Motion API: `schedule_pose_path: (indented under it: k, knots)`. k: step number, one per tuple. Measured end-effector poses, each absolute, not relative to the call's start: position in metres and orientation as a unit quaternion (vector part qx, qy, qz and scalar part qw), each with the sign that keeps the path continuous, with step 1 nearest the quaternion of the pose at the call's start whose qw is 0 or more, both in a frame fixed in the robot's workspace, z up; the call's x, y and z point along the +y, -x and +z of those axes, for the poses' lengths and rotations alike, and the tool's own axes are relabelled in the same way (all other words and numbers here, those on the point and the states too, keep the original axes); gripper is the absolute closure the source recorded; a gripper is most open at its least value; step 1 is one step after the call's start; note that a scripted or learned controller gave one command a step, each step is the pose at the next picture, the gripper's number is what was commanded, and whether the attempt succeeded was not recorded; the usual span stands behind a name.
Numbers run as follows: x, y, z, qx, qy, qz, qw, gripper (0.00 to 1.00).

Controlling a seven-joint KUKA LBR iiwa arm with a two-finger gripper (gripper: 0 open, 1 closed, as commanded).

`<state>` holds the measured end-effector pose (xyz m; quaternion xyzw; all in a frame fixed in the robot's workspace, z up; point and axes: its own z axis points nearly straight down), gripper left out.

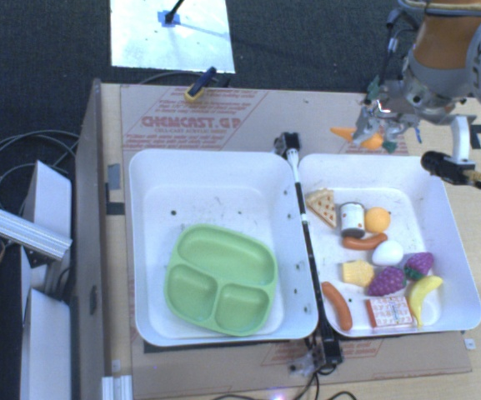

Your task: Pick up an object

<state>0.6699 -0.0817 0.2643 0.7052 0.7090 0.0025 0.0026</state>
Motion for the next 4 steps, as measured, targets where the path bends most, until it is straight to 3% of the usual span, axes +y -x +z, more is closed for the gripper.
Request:
schedule_pose_path:
  k: [1, 3, 4]
  knots:
    - [-0.008, -0.669, 0.264, 0.709, -0.705, 0.0016, 0.0, 1.0]
    - [0.089, -0.669, 0.263, 0.709, -0.705, 0.0014, 0.0, 1.0]
    - [0.081, -0.6, 0.251, 0.708, -0.707, 0.0002, 0.0, 1.0]
